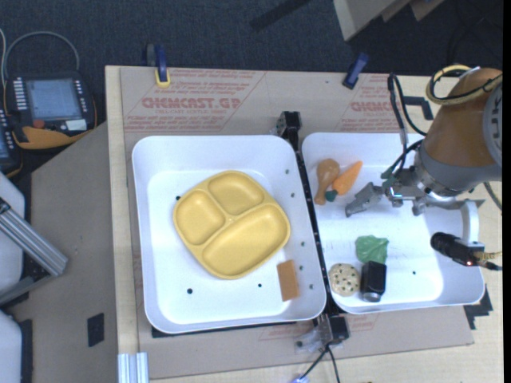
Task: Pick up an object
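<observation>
the gripper hangs over the right bin, its grey fingers stretched toward nine o'clock and pointing at the carrot; whether they are spread or pressed together i cannot tell, and nothing shows between them; the likeliest thing to go wrong, as i judge it, is a close on nothing, since the carrot lies touching a tan pear-shaped piece at its nine o'clock and close to the bin's left wall, so the fingers may nudge both aside or catch the wall rather than seat round one of them; a second risk is the crowding at six o'clock of the gripper, where a green crumpled piece, a black block and a speckled cookie sit near each other, so a drop there could push one against its neighbours; the left bin holds a yellow divided plate in its middle and a small brown block at the plate's five o'clock, just apart from it; any of these would serve as the object to lift, the carrot being nearest the fingers.
</observation>
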`<state>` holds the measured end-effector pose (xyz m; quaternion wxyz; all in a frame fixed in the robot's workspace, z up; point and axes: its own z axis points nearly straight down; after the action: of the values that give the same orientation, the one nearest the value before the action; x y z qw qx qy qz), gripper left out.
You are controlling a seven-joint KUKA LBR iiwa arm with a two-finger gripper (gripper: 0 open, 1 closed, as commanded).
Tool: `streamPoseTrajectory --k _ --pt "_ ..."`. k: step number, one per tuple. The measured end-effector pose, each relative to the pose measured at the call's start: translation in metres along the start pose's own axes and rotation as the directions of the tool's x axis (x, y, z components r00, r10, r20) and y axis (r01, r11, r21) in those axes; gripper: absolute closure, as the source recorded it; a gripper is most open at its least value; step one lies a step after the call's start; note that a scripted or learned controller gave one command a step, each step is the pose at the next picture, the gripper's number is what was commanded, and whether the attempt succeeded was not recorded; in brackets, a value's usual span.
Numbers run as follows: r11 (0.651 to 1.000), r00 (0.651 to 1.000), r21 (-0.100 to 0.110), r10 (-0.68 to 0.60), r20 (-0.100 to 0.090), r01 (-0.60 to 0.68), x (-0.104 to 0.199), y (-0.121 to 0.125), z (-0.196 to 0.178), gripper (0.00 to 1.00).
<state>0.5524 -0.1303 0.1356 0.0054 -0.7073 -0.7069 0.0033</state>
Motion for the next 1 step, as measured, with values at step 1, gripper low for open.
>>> streamPoseTrajectory --k 1 --pt "1.000 1.000 -0.005 0.000 0.001 0.000 0.0002 -0.0003 0.0538 0.00"
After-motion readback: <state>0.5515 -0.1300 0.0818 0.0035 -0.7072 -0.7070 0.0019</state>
